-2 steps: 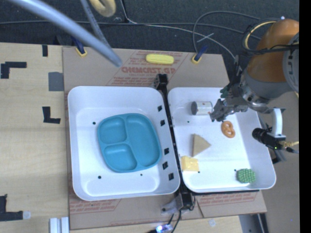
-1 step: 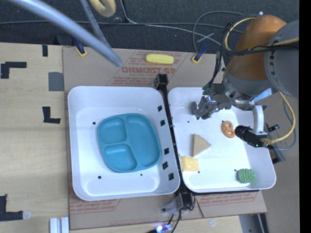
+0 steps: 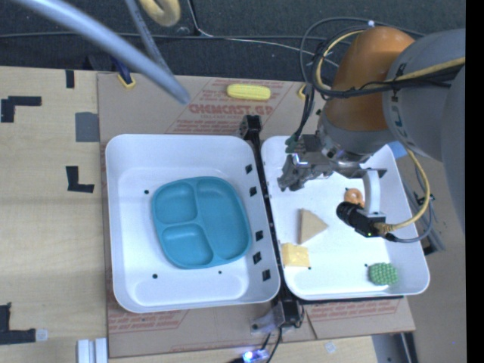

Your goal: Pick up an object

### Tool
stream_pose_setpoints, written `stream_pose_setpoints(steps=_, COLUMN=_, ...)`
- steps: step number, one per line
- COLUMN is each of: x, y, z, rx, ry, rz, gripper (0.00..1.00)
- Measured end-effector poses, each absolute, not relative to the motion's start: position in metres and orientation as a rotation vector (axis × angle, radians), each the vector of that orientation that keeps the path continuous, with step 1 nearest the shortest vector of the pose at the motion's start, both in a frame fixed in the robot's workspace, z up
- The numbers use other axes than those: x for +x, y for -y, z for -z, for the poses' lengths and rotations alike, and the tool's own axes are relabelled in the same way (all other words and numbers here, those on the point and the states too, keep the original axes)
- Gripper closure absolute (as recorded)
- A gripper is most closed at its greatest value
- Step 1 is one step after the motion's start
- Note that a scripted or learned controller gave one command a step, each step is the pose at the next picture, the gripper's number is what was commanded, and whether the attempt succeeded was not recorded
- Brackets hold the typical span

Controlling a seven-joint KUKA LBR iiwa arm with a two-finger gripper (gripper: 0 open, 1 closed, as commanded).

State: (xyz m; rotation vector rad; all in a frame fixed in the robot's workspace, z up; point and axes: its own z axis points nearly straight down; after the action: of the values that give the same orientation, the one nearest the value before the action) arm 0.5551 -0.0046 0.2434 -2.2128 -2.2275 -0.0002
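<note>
Arm (image 3: 423, 74) reaches in from the right of the frame, its orange band (image 3: 367, 66) sitting above the upper half of the right bin (image 3: 340, 267). Gripper (image 3: 292, 177) sits over the upper left part of that bin, close to the wall shared with the left bin (image 3: 125, 203). From this slanted view the gripper reads as a dark cluster against the white floor, and I cannot tell whether it is released or clenched. Candidates for the pick all lie on the right bin's floor. A tan wedge (image 3: 310, 224) rests near the bin's middle, below and slightly right of the gripper and apart from it. A yellow square piece (image 3: 295, 255) lies just below the wedge, toward the bin's lower left corner, near the wedge but with a sliver of white between them. A small orange piece (image 3: 353, 196) sits to the right of the gripper, partly hidden by robot hardware, so I can't name it more closely. A green knobbly ball (image 3: 383, 273) lies in the lower right corner, well apart from the rest. The left bin bears a blue divided plate (image 3: 200, 221) with three compartments, lying flat near its centre. Both bins stand on a cardboard sheet (image 3: 212, 112). A yellow oblong piece (image 3: 248, 91) lies on that sheet above the bins, near the top centre of the frame.
</note>
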Motion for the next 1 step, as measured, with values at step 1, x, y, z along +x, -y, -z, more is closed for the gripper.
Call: stream_pose_setpoints(steps=1, x=0.5557, y=-0.0487, z=-0.2468, rx=-2.212, ry=2.228, rz=-0.001, gripper=1.00)
